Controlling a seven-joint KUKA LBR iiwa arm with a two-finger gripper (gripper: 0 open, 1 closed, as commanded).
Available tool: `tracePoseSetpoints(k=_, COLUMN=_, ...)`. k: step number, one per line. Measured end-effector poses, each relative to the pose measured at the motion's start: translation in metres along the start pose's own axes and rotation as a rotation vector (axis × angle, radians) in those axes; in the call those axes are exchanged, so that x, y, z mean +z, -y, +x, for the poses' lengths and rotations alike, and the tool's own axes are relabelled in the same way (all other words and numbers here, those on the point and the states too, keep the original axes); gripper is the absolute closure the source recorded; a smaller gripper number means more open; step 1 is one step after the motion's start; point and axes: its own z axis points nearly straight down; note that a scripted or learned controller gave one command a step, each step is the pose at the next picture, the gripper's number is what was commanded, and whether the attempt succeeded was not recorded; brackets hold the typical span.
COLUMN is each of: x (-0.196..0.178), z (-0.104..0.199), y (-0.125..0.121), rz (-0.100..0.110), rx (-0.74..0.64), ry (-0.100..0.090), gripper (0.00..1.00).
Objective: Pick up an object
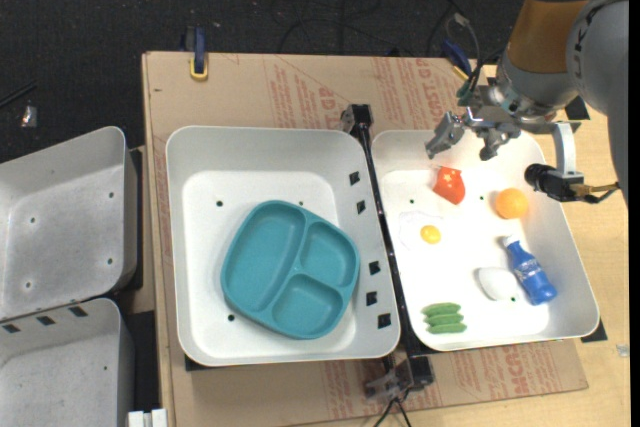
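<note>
The right bin point(570, 310) holds several small objects. A red piece point(449, 183) lies near its back, an orange ball point(511, 203) to its right, and a fried egg toy point(423, 233) sits left of middle. A blue bottle point(529, 272), a white lump point(493, 283) and green pea pods point(444, 318) lie toward the front. My gripper point(464, 142) hangs open over the bin's back edge, just above and behind the red piece, with nothing between its fingers.
A teal divided plate point(290, 268) fills the middle of the left bin point(190, 215). A black clamp point(358, 118) sits where the two bins meet at the back. Grey trays point(60, 215) lie off the bench at left.
</note>
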Motion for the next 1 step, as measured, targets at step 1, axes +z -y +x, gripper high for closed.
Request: tracePoseSetpoints(k=1, x=-0.0088, z=0.0003, y=-0.0029, rz=-0.014, rx=-0.002, ry=0.002, gripper=0.0)
